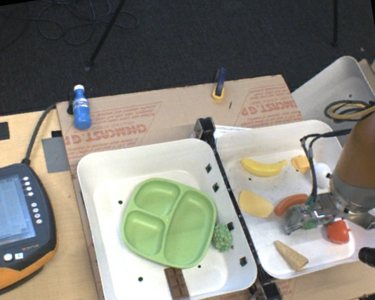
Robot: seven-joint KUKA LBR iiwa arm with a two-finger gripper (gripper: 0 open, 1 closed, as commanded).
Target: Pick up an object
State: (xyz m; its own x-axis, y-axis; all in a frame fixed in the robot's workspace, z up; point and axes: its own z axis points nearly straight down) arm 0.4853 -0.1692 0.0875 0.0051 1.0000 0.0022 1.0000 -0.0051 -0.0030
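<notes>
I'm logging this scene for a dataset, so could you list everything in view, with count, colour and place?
bins: 2, white, side by side on the bench
plate: 1, green, left bin
broccoli: 1, green, beside the plate
chocolate bar: 1, brown, left bin's near edge
banana: 1, yellow, right bin
sausage: 1, red-orange, right bin
cone: 1, tan, right bin
tomato: 1, red, right bin
bottle: 1, blue, behind the bins
tablet: 1, grey and orange, far left
gripper: 1, grey, low in the right bin
</notes>
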